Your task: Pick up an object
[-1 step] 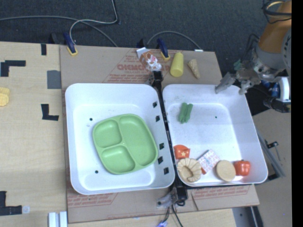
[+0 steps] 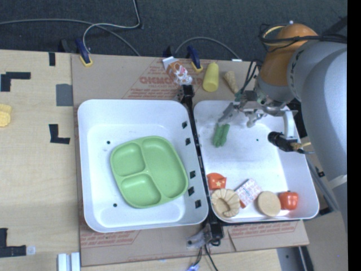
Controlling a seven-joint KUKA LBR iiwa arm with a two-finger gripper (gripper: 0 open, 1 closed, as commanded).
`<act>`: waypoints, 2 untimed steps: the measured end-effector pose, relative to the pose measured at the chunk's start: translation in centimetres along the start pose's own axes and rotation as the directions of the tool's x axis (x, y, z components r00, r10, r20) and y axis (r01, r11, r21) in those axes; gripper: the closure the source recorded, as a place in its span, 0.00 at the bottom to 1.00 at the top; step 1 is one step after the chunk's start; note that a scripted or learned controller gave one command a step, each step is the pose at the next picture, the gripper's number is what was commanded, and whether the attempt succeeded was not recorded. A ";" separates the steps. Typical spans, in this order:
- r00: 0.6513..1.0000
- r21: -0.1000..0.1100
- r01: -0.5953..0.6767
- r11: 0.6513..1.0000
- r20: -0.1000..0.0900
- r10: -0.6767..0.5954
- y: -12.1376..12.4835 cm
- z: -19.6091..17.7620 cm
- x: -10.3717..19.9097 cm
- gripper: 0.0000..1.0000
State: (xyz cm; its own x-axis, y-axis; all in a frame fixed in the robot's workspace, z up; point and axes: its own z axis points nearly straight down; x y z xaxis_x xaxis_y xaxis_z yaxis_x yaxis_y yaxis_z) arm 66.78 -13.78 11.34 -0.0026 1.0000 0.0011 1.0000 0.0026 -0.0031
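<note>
Near the back of the right bin point(image 2: 309, 186) the gripper point(image 2: 242, 109) hangs open and empty just beside the green pickle point(image 2: 220, 134), so I'd centre its fingers astride that before closing.

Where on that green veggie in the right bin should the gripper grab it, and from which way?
Grip the green vegetable around its middle, coming straight down. It lies flat and elongated, running up-down in the view, apart from other items, so the fingers should probably close across its narrow width. The gripper hangs just above-right.
</note>
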 end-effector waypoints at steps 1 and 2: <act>1.000 -0.004 -0.001 1.000 0.002 0.001 -2.0 2.8 4.1 0.00; 1.000 -0.005 0.000 1.000 0.004 0.000 -2.0 1.8 4.0 1.00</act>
State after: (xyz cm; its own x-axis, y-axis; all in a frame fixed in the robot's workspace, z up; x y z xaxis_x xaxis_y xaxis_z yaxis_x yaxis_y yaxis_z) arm 64.79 -9.74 9.54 -0.0029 1.0000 -0.0026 1.0000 0.0029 0.0017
